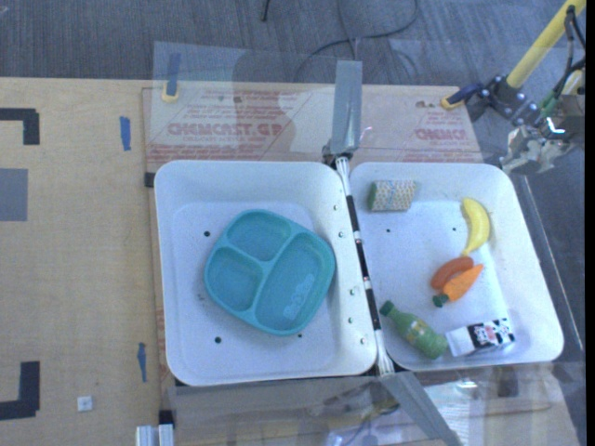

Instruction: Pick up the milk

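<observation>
The milk [481,336] is a small white carton with black cow patches and a touch of pink. It lies on its side near the front right corner of the right bin [530,249]. A green bottle [414,331] lies just to its left, almost touching the carton's end.
In the right bin there are also an orange carrot [457,280], a yellow banana [475,223] and a speckled green sponge [393,194]. A teal divided plate [270,270] sits in the left bin [177,203]. A yellow pole with cables [535,54] stands beyond the far right corner.
</observation>
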You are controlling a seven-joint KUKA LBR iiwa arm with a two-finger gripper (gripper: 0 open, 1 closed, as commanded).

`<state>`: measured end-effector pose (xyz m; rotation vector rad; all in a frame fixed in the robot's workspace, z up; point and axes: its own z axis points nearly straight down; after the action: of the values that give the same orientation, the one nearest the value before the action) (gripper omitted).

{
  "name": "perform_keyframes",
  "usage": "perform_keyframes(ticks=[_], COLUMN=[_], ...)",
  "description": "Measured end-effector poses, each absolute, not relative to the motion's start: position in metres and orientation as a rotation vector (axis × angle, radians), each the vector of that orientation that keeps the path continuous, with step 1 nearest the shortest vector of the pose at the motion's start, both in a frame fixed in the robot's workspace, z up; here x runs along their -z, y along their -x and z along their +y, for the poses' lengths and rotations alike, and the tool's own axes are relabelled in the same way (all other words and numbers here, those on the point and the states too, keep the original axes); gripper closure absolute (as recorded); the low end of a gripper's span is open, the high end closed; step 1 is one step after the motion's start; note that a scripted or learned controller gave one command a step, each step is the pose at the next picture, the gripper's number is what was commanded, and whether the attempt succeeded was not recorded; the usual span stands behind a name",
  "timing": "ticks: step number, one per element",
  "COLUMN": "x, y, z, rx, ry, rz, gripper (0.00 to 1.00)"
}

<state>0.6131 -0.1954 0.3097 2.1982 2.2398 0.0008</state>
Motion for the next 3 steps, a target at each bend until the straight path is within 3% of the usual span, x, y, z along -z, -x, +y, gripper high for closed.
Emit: perform_keyframes(ticks=[1,2,3], x=[-0.185,-0.181,-0.281], y=[-0.554,-0.569,-0.583], z=[-0.147,-0.180,-0.149], rx=[-0.001,-0.002,-0.001], ry=[-1.884,-1.758,-2.120], rz=[2.513,2.598,2.315], gripper=[1.00,1.00,1.00])
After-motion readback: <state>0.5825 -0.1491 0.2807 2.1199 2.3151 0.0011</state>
